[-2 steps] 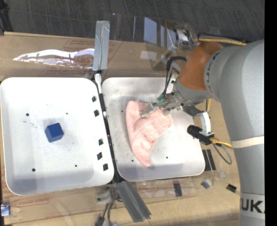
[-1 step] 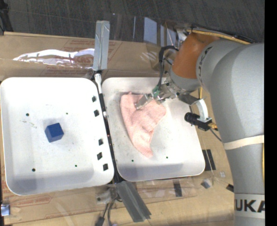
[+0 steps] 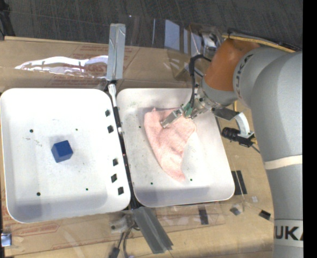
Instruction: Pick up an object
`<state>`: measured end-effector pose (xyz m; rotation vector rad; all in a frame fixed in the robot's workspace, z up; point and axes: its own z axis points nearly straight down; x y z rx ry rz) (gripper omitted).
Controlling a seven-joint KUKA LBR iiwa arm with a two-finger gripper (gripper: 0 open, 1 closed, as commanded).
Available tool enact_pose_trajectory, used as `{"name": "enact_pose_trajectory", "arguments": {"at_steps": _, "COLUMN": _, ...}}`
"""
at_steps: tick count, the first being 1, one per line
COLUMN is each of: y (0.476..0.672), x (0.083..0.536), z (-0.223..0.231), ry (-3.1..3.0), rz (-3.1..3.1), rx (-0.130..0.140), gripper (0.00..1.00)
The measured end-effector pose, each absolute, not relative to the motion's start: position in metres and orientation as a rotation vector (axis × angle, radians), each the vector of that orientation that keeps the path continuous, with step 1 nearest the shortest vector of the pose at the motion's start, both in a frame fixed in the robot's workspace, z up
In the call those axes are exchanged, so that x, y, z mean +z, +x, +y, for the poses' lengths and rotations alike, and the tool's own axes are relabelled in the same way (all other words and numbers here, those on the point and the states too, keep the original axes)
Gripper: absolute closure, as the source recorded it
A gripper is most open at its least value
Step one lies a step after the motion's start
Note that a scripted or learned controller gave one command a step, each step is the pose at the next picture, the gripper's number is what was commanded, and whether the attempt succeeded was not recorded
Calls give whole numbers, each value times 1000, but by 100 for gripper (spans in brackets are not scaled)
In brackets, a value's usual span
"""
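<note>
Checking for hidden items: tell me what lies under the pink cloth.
The pink cloth lies on the right bin's white floor. The gripper is at its top edge. Anything beneath the cloth is covered.

My bench (image 3: 56,63) is covered with brown cardboard and fills the middle of the frame. Two shallow white bins lie on it side by side: the left bin (image 3: 18,198) and the right bin (image 3: 212,190), their inner edges touching at centre.

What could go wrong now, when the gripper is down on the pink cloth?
1. The gripper sits at the pink cloth's upper edge, so it may pinch only a thin fold that slips out.
2. The limp cloth may drag along the right bin when lifted.
</note>
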<state>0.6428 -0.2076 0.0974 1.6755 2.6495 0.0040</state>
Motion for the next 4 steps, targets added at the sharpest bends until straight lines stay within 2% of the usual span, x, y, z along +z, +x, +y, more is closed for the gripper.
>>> {"name": "enact_pose_trajectory", "arguments": {"at_steps": 1, "y": 643, "x": 109, "z": -165, "ry": 1449, "rz": 2790, "rx": -1, "gripper": 0}}
{"name": "enact_pose_trajectory", "arguments": {"at_steps": 2, "y": 596, "x": 96, "z": -178, "ry": 1355, "rz": 2830, "rx": 4, "gripper": 0}}
{"name": "enact_pose_trajectory", "arguments": {"at_steps": 3, "y": 597, "x": 107, "z": -178, "ry": 1348, "rz": 2834, "rx": 4, "gripper": 100}}
{"name": "enact_pose_trajectory", "arguments": {"at_steps": 4, "y": 597, "x": 107, "z": -178, "ry": 1348, "rz": 2833, "rx": 4, "gripper": 0}}
